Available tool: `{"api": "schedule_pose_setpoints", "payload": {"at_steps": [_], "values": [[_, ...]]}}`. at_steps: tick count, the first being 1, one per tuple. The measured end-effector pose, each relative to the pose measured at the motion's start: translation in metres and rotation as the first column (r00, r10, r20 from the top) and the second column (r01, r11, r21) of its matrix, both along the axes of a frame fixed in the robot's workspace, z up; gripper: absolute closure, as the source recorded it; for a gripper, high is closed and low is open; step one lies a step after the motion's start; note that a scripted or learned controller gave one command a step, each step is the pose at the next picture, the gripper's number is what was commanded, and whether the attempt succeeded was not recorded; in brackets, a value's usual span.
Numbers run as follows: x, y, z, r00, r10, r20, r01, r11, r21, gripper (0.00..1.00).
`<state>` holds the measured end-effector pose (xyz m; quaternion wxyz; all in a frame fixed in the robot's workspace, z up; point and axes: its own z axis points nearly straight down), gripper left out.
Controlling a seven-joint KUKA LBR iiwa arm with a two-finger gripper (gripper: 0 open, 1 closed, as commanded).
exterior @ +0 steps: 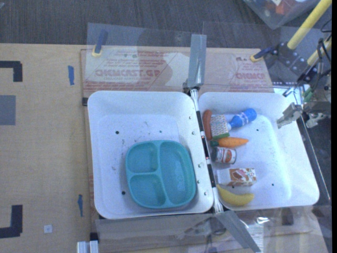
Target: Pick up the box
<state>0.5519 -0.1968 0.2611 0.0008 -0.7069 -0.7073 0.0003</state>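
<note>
The box (pixel 243 176) is a small white and orange-red carton lying flat in the right bin (pixel 295 183), near its front left corner. A yellow banana (pixel 235 196) lies just in front of it, touching or nearly touching. A small can (pixel 225 155) lies just behind the box.
Along the right bin's left wall lie a carrot (pixel 233 141), a blue bottle (pixel 242 117), a red sausage (pixel 207 123) and a pale textured piece (pixel 218 124). The left bin (pixel 105 115) holds a teal divided plate (pixel 159 174). Metal fixtures (pixel 291 115) stand at the right bin's far right rim.
</note>
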Motion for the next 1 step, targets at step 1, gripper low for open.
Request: {"api": "schedule_pose_setpoints", "payload": {"at_steps": [1], "values": [[0.0432, 0.0440, -0.0990, 0.993, -0.117, -0.001, 0.117, 0.993, 0.000, 0.00]]}}
